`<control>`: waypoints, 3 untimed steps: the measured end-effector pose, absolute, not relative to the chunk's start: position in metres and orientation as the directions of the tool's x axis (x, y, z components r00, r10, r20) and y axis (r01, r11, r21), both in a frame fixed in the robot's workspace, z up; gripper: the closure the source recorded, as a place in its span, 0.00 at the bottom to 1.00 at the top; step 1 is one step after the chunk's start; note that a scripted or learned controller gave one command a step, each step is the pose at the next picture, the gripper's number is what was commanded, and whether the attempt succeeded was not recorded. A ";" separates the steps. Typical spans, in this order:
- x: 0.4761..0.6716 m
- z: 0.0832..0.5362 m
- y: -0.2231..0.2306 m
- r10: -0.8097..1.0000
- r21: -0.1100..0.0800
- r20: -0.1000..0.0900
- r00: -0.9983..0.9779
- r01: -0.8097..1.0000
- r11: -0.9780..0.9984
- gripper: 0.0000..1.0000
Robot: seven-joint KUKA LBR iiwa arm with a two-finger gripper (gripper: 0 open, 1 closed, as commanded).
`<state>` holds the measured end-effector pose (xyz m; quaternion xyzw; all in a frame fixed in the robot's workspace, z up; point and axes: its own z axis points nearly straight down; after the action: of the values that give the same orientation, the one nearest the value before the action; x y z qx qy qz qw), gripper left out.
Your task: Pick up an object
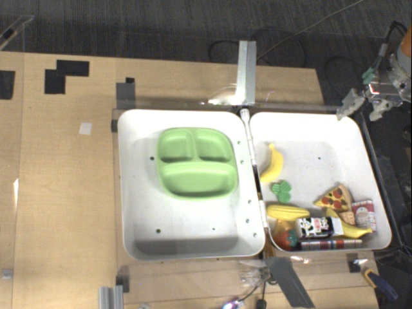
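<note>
The right bin holds several toy foods. A yellow banana lies near its left wall, with a small green piece just below it. Along the front sit a yellow corn-like piece, a pizza slice, a black-and-white carton, a second banana, a red-and-white box and a red round piece. My gripper hangs over the bin's back right corner, open, with nothing between its fingers, well away from the objects.
A green divided plate lies in the left bin. A metal post stands behind the wall between the bins. The back half of the right bin shows bare white floor.
</note>
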<state>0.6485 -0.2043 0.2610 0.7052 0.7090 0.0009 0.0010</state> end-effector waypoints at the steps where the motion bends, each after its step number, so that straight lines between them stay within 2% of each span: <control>1: 0.661 0.099 -0.146 1.000 0.002 0.000 -0.026 1.000 0.026 0.00; 2: 0.635 0.090 -0.106 0.923 0.011 -0.006 -0.384 0.923 0.384 0.00; 3: 0.592 0.092 -0.102 0.953 0.016 -0.011 -0.304 0.952 0.304 0.00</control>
<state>0.5924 -0.1020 0.0924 0.5897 0.8075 0.0032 0.0092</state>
